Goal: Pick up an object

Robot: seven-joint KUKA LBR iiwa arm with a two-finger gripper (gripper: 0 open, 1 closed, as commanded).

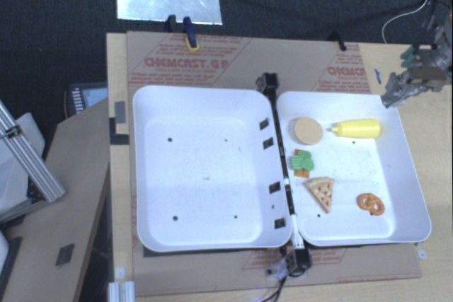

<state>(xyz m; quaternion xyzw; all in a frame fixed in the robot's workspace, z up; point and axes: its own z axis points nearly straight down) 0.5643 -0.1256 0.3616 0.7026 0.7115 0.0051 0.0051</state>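
The claw (393,97) hangs at the far right corner of the right bin (409,173), over its rim; whether it is open or closed I cannot tell. Nearest, just down-left of it, lies the yellow bottle (358,128); further left the tan disc (308,130); below those the pizza slice (320,192), green piece (303,161) and pretzel (370,204). Best target: the bottle, approached across its narrow width, descending squarely.

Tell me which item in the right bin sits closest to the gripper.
The yellow bottle, lying on its side at the bin's far edge, nearest the gripper; the other four lie farther away.
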